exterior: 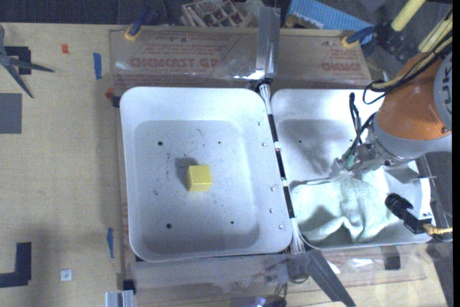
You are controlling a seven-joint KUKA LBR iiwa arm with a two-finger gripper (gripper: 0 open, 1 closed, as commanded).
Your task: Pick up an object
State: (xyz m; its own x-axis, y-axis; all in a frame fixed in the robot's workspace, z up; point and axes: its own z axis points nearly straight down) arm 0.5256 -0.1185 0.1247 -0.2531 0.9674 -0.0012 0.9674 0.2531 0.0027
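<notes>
The jaws [348,163] sit down on a pale crumpled cloth [345,208] in the right bin [302,111]; I cannot tell how far open they are, and a yellow block [199,177] lies mid left bin [144,118].

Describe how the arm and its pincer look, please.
The arm is grey, rounded, with a broad orange band above the wrist. Black cables loop along its left side down toward the pincer, which is small, metallic grey, with a greenish spot near it. Its details are too small to tell. A black fitting with a brass end sits below the wrist.
</notes>
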